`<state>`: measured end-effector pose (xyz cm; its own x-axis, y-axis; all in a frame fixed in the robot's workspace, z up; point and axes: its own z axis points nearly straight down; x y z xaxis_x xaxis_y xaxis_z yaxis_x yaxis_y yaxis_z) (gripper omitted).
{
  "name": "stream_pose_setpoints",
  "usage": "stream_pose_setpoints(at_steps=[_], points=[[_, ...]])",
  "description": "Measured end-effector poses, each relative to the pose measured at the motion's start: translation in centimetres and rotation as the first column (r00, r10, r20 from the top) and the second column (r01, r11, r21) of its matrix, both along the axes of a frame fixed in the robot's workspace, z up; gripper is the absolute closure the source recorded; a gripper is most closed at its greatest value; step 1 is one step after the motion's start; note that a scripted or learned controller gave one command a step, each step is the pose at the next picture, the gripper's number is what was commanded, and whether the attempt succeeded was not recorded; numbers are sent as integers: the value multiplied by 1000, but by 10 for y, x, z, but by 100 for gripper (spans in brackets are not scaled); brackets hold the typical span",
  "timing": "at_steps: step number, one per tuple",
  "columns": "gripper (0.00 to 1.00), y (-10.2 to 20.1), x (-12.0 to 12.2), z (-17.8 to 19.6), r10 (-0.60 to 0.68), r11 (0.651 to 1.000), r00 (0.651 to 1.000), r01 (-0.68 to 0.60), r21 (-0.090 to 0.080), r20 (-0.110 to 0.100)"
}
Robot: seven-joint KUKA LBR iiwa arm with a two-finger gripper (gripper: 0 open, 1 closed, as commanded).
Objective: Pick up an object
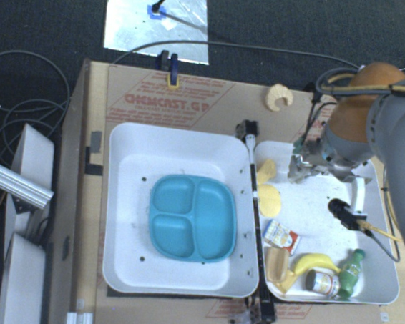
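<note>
Gripper (297, 169) hanging low over right bin (384, 285), far end; finger state impossible to tell. Lying at near end: banana (312, 263), green bottle (351, 270), small jar (321, 282), red-white packet (280, 236). Sitting in left bin (124, 185): blue divided plate (192, 217).

Turquoise divided plate (191, 218) in white left bin (124, 185), yellow banana (312, 263), green bottle (351, 271), red-and-white packet (280, 236), pale yellow pieces (267, 199) at nine o'clock of white right bin (384, 285), grey arm (401, 124) with orange band (364, 95).

Robotics lab: cardboard-topped bench (195, 96), loose cables (20, 113), carpeted floor (46, 5).
</note>
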<state>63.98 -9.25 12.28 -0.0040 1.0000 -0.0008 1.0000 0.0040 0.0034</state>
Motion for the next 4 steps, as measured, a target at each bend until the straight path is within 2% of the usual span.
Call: stream_pose_setpoints(at_steps=[1, 2, 3, 4], points=[[100, 69, -17, 63, 1, 1000, 1000, -1, 2, 1], [100, 22, -24, 79, -2, 1000, 1000, 2, -1, -1], [100, 71, -17, 62, 1, 1000, 1000, -1, 2, -1], [100, 132, 9, 62, 2, 1000, 1000, -2, 2, -1]])
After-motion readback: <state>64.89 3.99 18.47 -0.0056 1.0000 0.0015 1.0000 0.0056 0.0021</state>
